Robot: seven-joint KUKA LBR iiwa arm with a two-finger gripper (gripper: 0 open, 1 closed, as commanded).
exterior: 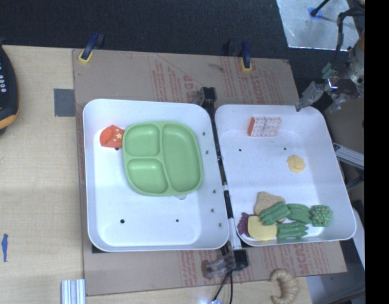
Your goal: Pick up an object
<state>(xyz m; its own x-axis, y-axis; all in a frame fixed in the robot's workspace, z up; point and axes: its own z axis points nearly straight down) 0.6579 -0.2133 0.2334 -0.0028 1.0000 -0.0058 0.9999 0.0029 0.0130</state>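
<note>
Gripper [321,92] hovering past the right bin's [327,132] far right corner (jaws' state unclear), pink-white carton [264,126] lying in that bin, green divided plate [163,158] sitting in the left bin [106,214].

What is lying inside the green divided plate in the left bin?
All three compartments of the green divided plate look bare. A red object sits beside its left edge, partly tucked beneath the rim, so that part is hidden.

Wooden bench [36,189] carries cardboard sheet [150,75]; two white bins, left bin [106,227] and right bin [321,138], side by side, touching.
</note>
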